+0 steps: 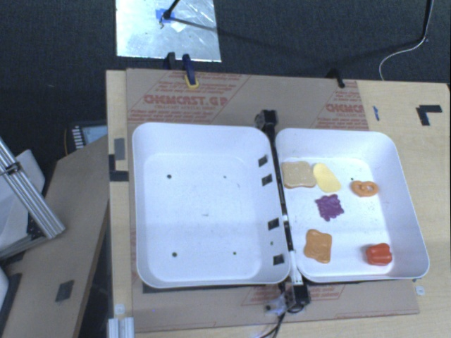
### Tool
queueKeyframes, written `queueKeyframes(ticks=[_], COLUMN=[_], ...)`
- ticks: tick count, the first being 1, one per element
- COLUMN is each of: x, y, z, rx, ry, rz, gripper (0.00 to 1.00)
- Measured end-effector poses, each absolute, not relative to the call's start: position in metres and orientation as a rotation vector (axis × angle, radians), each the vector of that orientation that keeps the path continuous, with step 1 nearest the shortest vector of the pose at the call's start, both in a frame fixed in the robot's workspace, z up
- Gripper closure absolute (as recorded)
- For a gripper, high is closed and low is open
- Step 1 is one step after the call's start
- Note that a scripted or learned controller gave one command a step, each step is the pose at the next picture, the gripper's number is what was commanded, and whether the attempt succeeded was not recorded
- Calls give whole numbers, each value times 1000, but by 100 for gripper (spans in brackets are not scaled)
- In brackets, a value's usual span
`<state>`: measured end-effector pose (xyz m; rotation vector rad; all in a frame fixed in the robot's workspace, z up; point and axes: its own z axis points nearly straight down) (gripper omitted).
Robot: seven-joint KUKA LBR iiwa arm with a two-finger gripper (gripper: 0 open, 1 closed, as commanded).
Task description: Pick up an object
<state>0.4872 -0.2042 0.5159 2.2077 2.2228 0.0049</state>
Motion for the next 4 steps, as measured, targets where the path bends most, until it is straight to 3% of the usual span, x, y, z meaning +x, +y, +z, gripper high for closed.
queueKeyframes(ticks=[1,2,3,4], x=[487,492,492,486], y=[-136,-72,-14,47], z=[460,370,545,522], rx=[2213,2214,2199,2212], ry=[2230,2237,2222,2229], rz=[1,-3,27,4], gripper=[100,100,100,100])
